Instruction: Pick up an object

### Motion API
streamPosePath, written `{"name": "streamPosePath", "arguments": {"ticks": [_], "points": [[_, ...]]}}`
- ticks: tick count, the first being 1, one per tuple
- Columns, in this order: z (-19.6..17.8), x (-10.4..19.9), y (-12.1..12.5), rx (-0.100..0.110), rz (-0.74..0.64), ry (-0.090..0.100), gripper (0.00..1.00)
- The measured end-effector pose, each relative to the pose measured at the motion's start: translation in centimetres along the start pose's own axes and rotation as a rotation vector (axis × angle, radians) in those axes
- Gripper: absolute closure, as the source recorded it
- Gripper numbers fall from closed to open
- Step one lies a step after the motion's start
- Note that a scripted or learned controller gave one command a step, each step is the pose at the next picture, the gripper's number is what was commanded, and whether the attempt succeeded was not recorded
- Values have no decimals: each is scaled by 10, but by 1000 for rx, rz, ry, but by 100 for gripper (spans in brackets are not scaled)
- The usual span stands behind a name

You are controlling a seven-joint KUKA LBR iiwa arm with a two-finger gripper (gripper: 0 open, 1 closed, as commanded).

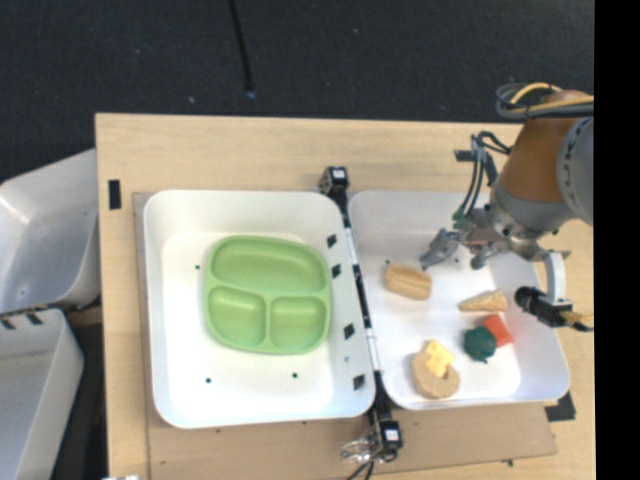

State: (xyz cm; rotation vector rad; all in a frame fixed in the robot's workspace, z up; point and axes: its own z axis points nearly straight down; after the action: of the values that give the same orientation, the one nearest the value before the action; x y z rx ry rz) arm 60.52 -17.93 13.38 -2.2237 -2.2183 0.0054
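Green divided plate (267,293) lies in the left bin (160,268). In the right bin (400,213), a tan bread-like piece (408,282) sits just beside and below the gripper (456,249), whose fingers are spread, pinching nothing. Farther right lie a wedge (484,302) and green and orange pieces (486,340).

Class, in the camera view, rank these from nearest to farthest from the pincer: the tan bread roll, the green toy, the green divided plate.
From the pincer:
1. Tan bread roll, just below-left of it.
2. Green toy, lower in the right bin.
3. Green divided plate, in the left bin.
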Motion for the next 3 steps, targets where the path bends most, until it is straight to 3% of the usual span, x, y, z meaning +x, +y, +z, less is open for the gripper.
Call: {"name": "streamPosePath", "arguments": {"ticks": [1, 3], "points": [[-15, -1, 1, -6, 2, -1, 100], [-105, 0, -5, -9, -5, 0, 100]]}}
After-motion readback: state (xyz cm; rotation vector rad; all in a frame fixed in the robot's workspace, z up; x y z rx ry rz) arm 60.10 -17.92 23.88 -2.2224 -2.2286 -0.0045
